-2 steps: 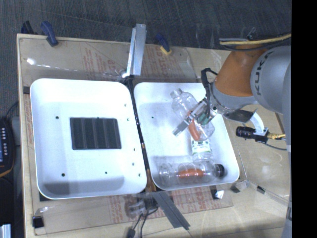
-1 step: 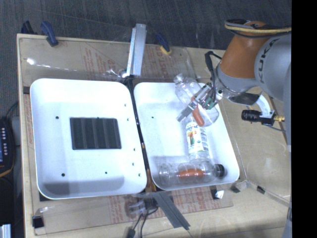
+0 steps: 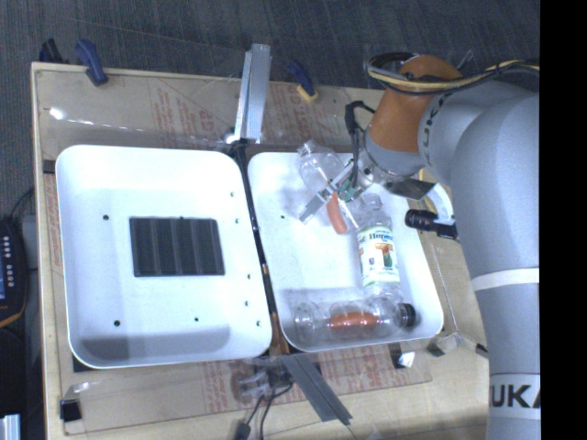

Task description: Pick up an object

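A clear plastic bottle with a white label (image 3: 377, 250) lies in the right bin (image 3: 275, 246), along its right side, with a second clear bottle (image 3: 353, 317) lying across the bin's near end and a crumpled clear wrapper (image 3: 318, 165) up at the far end. My gripper (image 3: 336, 195) hangs over the upper middle of that bin, just beside the wrapper and above the labelled bottle's top, and I cannot tell how it is set. The left bin (image 3: 83, 246) holds a dark ribbed panel (image 3: 177, 246).
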